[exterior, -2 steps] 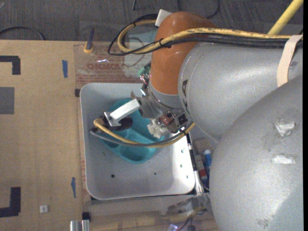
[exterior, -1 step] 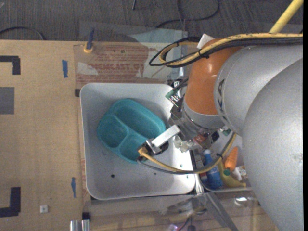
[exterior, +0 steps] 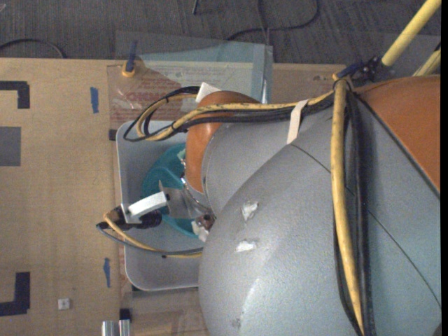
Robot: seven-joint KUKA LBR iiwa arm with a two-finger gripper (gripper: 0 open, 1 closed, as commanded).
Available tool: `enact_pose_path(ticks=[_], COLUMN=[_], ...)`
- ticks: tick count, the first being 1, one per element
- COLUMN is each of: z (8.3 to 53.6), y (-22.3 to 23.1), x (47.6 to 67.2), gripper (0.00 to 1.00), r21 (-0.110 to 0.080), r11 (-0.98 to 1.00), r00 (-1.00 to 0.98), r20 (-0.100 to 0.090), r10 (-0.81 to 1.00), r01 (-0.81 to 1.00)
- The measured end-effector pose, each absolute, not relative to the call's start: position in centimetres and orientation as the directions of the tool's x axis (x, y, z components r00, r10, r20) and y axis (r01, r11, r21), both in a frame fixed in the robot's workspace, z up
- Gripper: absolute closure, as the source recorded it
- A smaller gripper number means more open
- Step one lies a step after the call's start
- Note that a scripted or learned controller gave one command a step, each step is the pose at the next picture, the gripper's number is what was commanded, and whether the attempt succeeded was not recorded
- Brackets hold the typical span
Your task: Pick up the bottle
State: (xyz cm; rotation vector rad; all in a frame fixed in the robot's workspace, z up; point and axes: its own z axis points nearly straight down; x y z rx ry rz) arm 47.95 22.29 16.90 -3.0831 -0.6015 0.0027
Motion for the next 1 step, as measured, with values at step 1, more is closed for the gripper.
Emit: enact_pose_path(ticks=[1], z=[17.53], y=[22.29], x=[47.97], gripper=[1.00], r21=[0.000], r11=[-0.906], r00=[0.906], r20=[-0.001], r10=[0.423], r01=[0.423])
